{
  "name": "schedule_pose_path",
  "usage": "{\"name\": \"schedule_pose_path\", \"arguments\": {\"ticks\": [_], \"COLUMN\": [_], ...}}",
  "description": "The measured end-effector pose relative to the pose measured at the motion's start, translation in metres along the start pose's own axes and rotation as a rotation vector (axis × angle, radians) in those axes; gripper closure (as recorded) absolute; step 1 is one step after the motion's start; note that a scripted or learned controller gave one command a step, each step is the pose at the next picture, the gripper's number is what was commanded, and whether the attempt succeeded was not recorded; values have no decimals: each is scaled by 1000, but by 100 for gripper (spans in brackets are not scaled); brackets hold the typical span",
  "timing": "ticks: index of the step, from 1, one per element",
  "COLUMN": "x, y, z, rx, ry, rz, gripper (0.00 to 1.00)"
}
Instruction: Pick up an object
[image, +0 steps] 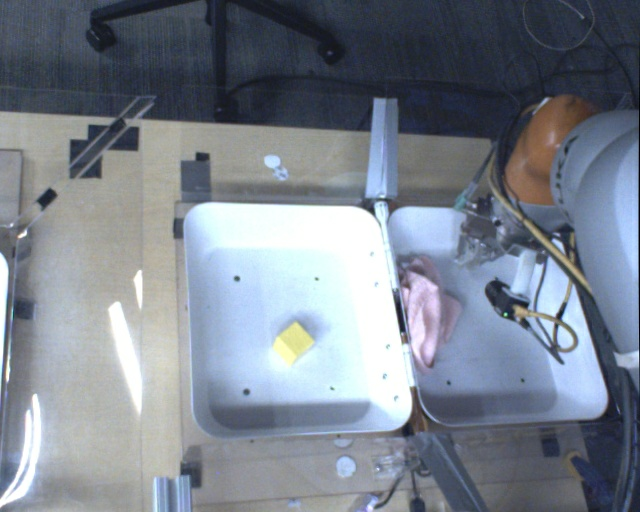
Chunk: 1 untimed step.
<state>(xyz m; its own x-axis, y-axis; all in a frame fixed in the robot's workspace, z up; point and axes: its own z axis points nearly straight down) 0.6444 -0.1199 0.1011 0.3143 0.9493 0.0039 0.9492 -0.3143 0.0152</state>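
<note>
The claw (478, 243) hangs over the upper part of the right bin (520, 400), at the end of the grey arm (600, 190) with its orange band (535, 150); whether it is released or clenched cannot be told from this angle, and nothing shows in its grip. Just to its left and a little below, a crumpled pink cloth (430, 310) lies against that bin's left wall. Well off to the claw's lower left, across the divider, a small yellow block (293, 343) sits alone in the left bin (250, 225). Black and yellow cables (545, 320) loop below the claw on its right.
</note>
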Motion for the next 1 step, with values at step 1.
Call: {"name": "schedule_pose_path", "arguments": {"ticks": [1], "x": [-21], "y": [-2], "z": [-90], "rx": [11], "ry": [-5], "rz": [237], "gripper": [100]}}
